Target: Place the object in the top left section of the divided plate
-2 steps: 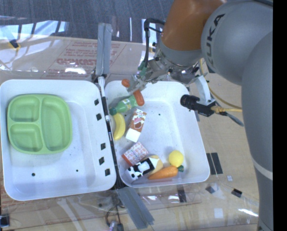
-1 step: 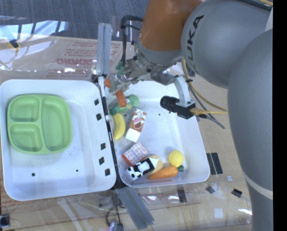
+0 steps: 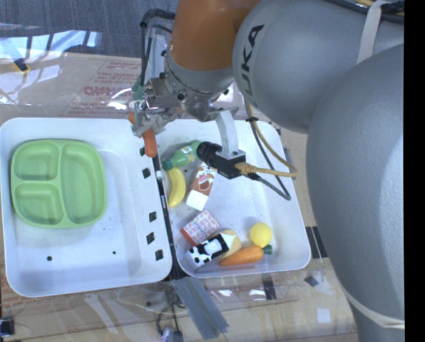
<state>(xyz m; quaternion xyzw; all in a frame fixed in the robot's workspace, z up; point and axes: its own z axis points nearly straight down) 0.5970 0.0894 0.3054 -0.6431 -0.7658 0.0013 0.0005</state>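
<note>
The green divided plate point(image 3: 58, 223) lies in the left bin point(image 3: 70, 276), with two sections on its left and one tall section on its right. My gripper point(image 3: 145, 122) hangs over the divider between the bins, near their far end, well right of the plate. A small orange stick-like object point(image 3: 150, 146) pokes down from between its fingers, which look shut on it. The arm's wrist hides the top of the gripper.
The right bin point(image 3: 294, 255) holds a green bottle point(image 3: 180, 155), a banana point(image 3: 177, 187), a small carton point(image 3: 205, 180), a red box point(image 3: 200, 227), a black-and-white toy point(image 3: 210, 250), a carrot point(image 3: 242, 256) and a lemon point(image 3: 261, 234). A black cable connector point(image 3: 223, 159) hangs above them.
</note>
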